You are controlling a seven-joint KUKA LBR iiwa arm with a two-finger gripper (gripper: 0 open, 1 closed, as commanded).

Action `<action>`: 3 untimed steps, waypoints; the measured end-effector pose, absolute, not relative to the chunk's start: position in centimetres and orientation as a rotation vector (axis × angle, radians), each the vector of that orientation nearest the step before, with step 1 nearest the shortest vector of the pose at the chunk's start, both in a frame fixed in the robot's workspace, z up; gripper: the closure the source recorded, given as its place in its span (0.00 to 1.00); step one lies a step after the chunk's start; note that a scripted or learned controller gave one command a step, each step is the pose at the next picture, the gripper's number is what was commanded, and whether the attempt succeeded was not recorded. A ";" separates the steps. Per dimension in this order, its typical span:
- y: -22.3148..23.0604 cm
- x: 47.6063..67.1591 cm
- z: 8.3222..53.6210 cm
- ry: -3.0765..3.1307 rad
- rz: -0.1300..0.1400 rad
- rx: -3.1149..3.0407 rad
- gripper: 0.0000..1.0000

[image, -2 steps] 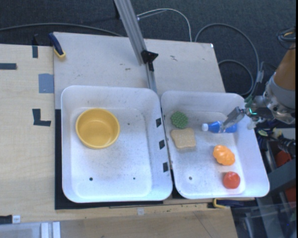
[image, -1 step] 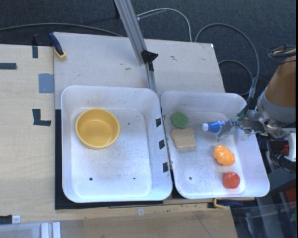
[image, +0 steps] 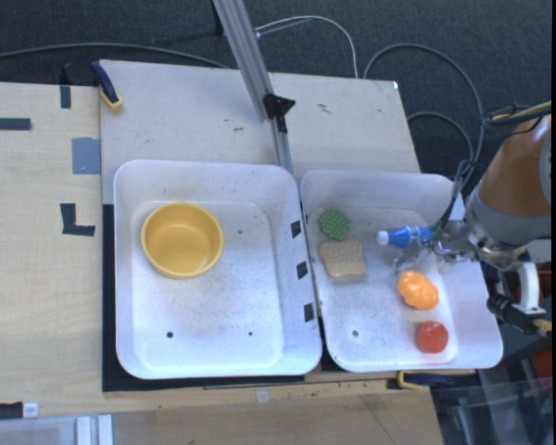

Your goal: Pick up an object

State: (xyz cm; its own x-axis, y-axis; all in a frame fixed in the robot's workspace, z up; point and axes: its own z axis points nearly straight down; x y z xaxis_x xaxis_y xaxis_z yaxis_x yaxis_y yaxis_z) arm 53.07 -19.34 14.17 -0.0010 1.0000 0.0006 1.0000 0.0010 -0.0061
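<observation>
I reach in from the right edge of the frame, and my grey arm with the orange band point(image: 519, 179) stands over the right wall of the right shallow white plastic bin point(image: 371, 185). My jaws point(image: 449, 246) are low at the right side of this bin, near the small blue and white plastic bottle point(image: 403, 237), which lies on its side with the white cap to the left. If my jaws are released or clenched, I cannot tell; nothing is visibly between them.

In the same bin, the round green knobbly object point(image: 334, 222) sits in the upper left part. Just below it lies the beige rectangular sponge-like block point(image: 342, 260), almost touching it. The orange lumpy soft-looking object point(image: 417, 289) lies right of centre, below the bottle. The small red round object point(image: 431, 336) rests near the lower right corner, a little apart from the orange one.

The left shallow white plastic bin point(image: 204, 179) holds the yellow round plastic bowl point(image: 182, 239), upright, in its upper left part. Both bins stand side by side on the light wooden counter point(image: 37, 248).
</observation>
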 end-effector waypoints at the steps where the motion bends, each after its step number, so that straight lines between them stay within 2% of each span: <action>1: -19.3 53.1 9.1 -2.224 0.002 -2.220 0.00; 2: -19.2 53.1 10.1 -2.224 0.001 -2.218 1.00; 3: -19.1 52.9 16.4 -2.226 -0.003 -2.222 1.00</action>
State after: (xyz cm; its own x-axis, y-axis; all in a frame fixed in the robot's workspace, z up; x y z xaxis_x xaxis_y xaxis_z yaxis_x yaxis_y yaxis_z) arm 52.92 -19.12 16.42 -0.0015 1.0000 -0.0014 1.0000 0.0015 0.0038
